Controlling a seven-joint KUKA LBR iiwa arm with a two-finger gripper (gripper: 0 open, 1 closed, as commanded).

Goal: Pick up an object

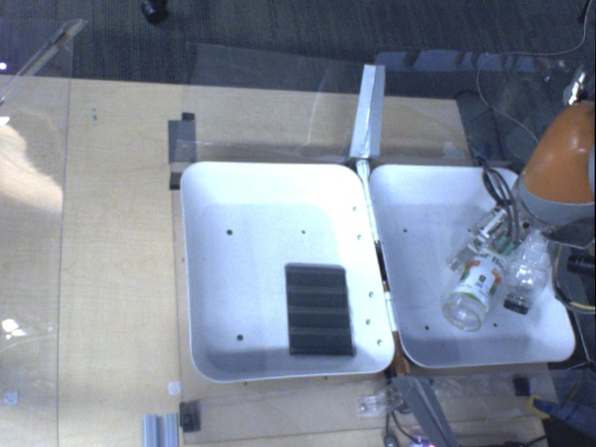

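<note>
We hover our gripper at four o'clock, right over the clear bottle, presumably lining up a grasp; its grip state we cannot tell.

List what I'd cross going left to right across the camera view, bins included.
Left bin → black ridged block → right bin → clear bottle → gripper, low over the right bin beside the bottle.
</note>
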